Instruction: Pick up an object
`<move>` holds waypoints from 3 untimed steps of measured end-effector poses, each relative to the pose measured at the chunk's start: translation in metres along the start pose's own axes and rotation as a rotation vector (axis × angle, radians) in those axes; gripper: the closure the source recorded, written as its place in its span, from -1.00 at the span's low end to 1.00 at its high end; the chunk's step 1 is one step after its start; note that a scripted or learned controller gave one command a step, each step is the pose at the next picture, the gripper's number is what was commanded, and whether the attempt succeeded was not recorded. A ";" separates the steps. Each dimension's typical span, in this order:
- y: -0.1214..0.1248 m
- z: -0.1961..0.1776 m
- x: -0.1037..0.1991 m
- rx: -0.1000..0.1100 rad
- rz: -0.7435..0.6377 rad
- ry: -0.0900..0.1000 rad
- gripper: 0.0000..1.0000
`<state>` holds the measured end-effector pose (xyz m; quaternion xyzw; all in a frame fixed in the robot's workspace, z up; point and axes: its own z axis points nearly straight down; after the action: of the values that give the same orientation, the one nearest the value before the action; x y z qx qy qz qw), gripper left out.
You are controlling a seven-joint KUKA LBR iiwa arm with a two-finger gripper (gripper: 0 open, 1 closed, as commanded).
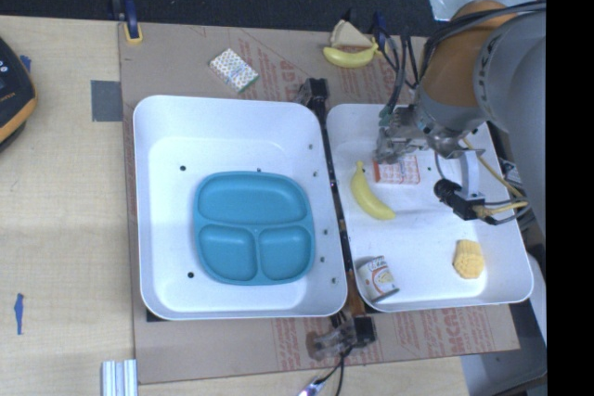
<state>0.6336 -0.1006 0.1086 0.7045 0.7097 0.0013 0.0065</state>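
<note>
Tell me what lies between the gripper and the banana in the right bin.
Nothing visible does. The gripper hangs over the red-and-white packet near the back of the right bin, and the banana lies just beside that packet toward the left bin, with bare white floor around it and nothing on top.

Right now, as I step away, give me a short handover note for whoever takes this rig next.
Gripper: low over the far part of the right bin, just above a small red and white packet. Whether the fingers are open or shut cannot be told from this view.
Right bin: a banana beside the packet, a yellow corn piece near the right edge, a small can at the near left corner.
Left bin: a blue divided plate.
Done: nothing seen lifted.
Left: grasp one object and raise it; the packet looks the likely target.
</note>
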 end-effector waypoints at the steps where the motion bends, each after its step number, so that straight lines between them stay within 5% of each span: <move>1: 0.000 0.000 0.000 0.000 0.000 0.000 -1.00; 2: -0.032 0.012 0.005 0.002 0.002 0.002 -1.00; 3: -0.031 0.000 0.003 0.001 0.002 0.000 1.00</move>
<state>0.6029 -0.0979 0.1082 0.7051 0.7091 0.0009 0.0060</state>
